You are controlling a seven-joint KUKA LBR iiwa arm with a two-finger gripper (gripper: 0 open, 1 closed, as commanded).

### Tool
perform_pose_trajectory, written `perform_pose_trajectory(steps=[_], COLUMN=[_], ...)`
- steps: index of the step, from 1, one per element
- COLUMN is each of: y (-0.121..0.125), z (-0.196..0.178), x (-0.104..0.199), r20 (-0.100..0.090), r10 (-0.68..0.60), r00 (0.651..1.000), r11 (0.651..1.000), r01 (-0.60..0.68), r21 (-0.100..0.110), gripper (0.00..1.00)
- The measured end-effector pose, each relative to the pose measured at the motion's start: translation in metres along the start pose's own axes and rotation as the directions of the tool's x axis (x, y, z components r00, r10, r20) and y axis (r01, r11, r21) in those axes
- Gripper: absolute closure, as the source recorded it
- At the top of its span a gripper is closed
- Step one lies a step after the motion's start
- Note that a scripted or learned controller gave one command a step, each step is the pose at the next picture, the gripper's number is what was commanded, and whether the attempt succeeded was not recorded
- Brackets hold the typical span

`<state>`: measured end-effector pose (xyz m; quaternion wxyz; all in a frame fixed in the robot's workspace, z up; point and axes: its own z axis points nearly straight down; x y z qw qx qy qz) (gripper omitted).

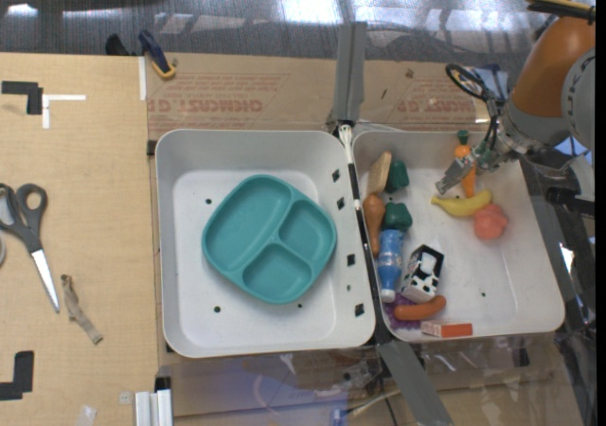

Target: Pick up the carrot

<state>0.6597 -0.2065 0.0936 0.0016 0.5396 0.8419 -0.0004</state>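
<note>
An orange carrot lies along the left wall of the right bin, between a tan wedge above it and a blue bottle below. Well apart, near the bin's upper right, the gripper hangs just above a banana, with a small orange piece seemingly between its fingers. A teal divided plate sits in the left bin.

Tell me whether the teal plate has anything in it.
Empty. All three compartments of the teal plate show bare teal; it lies flat in the left bin.
</note>
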Motion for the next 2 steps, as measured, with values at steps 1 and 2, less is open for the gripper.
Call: perform_pose_trajectory(steps=[1, 2], y=[0.001, -0.041], z=[-0.011, -0.100], x=[-0.001, 0.033], r20=[0.005, -0.002], r10=[-0.003, 0.203], r00=[1.000, 0.979], r11=[1.000, 0.979], r01=[0.003, -0.203], r21=[-0.001, 0.002], gripper=[1.00, 1.00])
